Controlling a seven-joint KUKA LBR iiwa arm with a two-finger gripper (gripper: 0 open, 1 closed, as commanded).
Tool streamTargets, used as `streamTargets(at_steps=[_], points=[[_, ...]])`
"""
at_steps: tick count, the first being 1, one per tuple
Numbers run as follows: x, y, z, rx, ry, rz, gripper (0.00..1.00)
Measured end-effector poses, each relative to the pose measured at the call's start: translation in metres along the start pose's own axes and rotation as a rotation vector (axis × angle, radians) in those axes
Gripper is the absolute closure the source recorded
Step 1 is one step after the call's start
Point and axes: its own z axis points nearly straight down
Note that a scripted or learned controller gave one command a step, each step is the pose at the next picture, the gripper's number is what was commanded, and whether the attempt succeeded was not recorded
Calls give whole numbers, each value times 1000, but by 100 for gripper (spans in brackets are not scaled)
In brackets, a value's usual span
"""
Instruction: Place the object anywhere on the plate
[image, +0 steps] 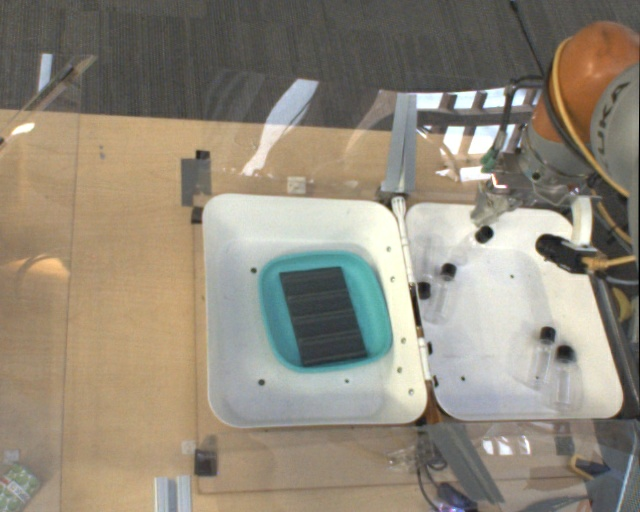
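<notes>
A teal square plate (274, 300) lies in the middle of the left white bin (230, 240). A dark grey ridged rectangular block (321, 315) rests flat on the plate, slightly turned. The arm, with its orange band (590, 60), reaches in at the upper right. Its gripper (490, 203) hangs over the back left corner of the right bin (500, 395), far from the plate. A small black-capped vial (483, 234) lies just below the gripper.
Several small clear vials with black caps lie in the right bin, two near its left wall (447, 270) and two at the right front (563, 355). A metal bracket (402, 140) stands behind the seam between the bins.
</notes>
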Motion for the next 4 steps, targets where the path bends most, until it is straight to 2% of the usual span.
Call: streamTargets(at_steps=[1,2,3,4], points=[[41,-32,59,2,2,-59,100],[130,-106,12,-1,3,14,100],[205,-90,-6,1,3,-116,100],[248,-67,91,-23,6,-207,100]])
